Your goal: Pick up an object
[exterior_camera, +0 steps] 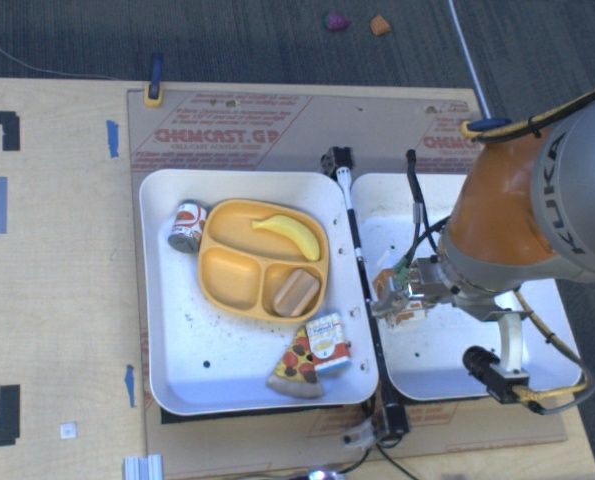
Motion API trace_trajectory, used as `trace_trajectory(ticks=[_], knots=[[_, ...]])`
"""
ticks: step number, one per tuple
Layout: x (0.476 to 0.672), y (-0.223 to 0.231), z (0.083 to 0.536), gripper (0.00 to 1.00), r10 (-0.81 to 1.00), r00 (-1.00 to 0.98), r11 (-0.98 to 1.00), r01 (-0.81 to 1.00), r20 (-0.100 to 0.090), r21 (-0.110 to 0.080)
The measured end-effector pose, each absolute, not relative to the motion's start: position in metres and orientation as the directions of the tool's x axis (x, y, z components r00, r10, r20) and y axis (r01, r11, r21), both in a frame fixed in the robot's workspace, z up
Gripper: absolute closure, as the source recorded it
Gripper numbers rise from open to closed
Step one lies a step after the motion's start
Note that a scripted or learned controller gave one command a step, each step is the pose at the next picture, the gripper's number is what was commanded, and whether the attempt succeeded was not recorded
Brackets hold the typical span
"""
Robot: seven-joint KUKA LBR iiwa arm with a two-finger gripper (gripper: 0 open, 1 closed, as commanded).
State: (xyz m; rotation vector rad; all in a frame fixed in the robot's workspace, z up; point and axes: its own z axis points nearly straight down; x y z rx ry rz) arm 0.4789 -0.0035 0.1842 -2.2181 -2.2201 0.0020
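- Hovering low in the right bin (537, 368), the gripper (397, 298); I cannot tell its state.
- Nothing visibly lifted; banana (289, 234), pizza slice (297, 366) remain in the left bin (167, 298).

Both white bins (167, 298) look like smooth, slightly glossy plastic; yellow divided plate (227, 273) is matt plastic. Crushed can (187, 226) is shiny metal. Bench (57, 298) is probably pale, matt wood.

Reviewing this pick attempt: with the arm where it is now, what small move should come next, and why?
Probably a short shift toward the left bin. The gripper sits over the right bin, beside the divider, while the pickable things lie left of it: the small carton and pizza slice nearest, the banana in the yellow tray, and a can.
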Motion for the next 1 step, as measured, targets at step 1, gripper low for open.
trace_trajectory(ticks=[1], knots=[[0.4801, -0.0328, 0.2003, 1.0, 1.0, 0.001, -0.001, 1.0, -0.001, 0.003]])
